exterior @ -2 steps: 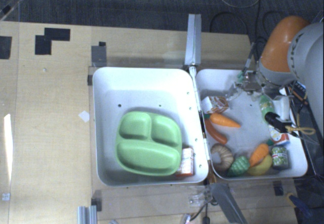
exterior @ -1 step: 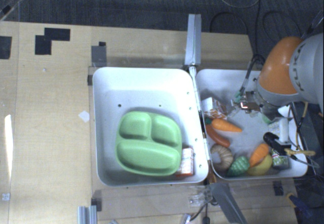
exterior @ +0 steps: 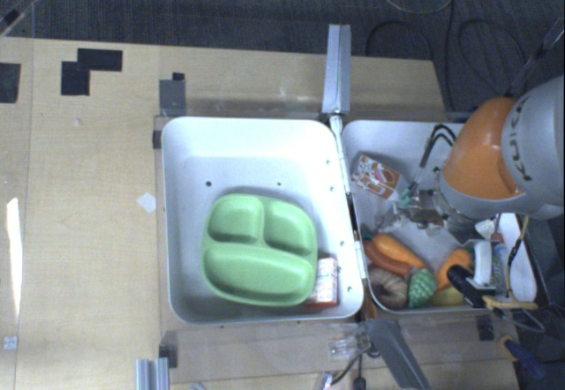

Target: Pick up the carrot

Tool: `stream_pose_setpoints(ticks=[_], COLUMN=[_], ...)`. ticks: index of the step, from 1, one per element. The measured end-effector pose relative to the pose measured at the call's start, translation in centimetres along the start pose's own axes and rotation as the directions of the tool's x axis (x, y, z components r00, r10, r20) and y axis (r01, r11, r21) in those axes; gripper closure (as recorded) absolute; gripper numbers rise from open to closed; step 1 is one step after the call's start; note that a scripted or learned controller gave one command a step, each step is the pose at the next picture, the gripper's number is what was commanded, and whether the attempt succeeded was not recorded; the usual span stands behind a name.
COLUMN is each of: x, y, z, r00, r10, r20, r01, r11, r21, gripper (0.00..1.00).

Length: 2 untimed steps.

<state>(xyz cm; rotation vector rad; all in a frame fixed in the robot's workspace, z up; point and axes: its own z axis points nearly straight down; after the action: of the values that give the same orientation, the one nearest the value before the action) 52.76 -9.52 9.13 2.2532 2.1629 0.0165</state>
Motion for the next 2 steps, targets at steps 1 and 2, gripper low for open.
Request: stream_pose_setpoints(ticks=[1,2], x=[0.8,1.7], y=[-3.4,-2.2], z=[-0.1,-9.5], r00=[0.996,0.973], r10=[0.093,0.230], r20=[-0.003,-0.001], r01=[-0.094,-0.230], r11=[0.996,0.973], r21=[-0.003,0.016], gripper=[0.00,0.00])
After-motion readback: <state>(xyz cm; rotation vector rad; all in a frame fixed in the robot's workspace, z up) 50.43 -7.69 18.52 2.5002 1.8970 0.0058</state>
